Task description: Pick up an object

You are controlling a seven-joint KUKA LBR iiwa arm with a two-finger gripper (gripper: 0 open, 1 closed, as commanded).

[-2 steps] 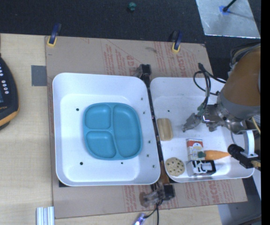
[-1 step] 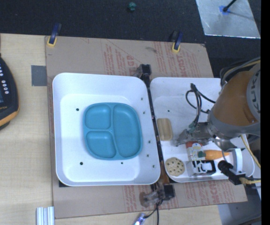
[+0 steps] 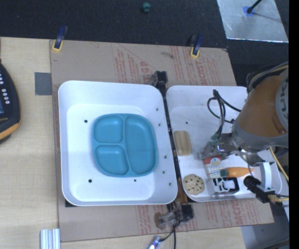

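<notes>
You see a blue divided plate centred in the left bin. In the right bin, the gripper hangs near a tan block, a round cracker and an orange item.

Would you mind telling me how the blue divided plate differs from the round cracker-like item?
The blue divided plate is far larger than the round cracker. The plate is blue with three compartments; the cracker is tan and dotted with holes. The plate lies in the left bin, the cracker in the right bin. Both lie flat.
</notes>
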